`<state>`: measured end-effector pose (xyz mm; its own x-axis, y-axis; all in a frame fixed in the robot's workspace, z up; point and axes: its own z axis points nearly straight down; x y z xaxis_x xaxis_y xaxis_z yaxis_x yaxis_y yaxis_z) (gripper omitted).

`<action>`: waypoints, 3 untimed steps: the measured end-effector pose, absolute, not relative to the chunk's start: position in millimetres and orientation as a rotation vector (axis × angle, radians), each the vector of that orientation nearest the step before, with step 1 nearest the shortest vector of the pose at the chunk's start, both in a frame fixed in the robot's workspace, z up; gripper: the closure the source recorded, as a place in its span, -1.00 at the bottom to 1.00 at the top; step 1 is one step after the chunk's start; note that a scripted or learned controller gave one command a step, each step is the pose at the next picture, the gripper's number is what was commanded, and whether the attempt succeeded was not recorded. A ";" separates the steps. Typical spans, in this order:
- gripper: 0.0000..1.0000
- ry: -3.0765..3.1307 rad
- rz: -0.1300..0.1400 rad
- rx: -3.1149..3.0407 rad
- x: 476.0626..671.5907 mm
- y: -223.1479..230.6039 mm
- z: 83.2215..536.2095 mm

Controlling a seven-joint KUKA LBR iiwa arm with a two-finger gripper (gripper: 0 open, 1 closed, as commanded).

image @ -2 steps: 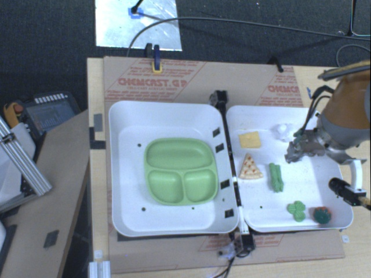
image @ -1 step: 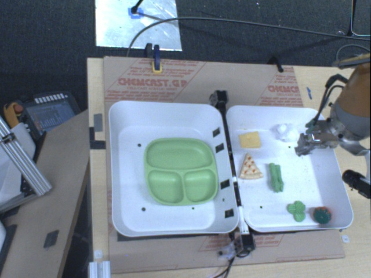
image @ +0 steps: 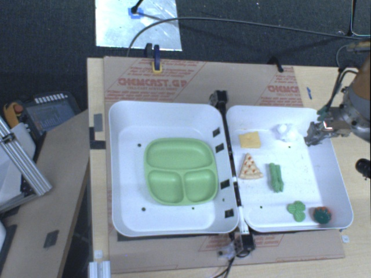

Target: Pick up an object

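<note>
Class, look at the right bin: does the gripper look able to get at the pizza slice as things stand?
Probably yes. The gripper sits at the right bin's far edge, and the pizza slice lies flat with open floor around it, apart from the yellow square and green stick.

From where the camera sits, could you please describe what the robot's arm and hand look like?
At the view's right edge, the arm shows a grey metallic wrist under an orange band. The hand is small, dark grey and blocky, with a little reddish glow on it. Finer markings are too blurred to tell.
</note>
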<state>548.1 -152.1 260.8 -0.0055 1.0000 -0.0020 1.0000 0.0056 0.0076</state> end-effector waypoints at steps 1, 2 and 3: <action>1.00 2.229 0.003 2.211 558.9 -97.8 245.6; 1.00 2.232 0.003 2.212 565.7 -48.0 231.9; 1.00 2.232 0.002 2.211 569.6 6.8 221.3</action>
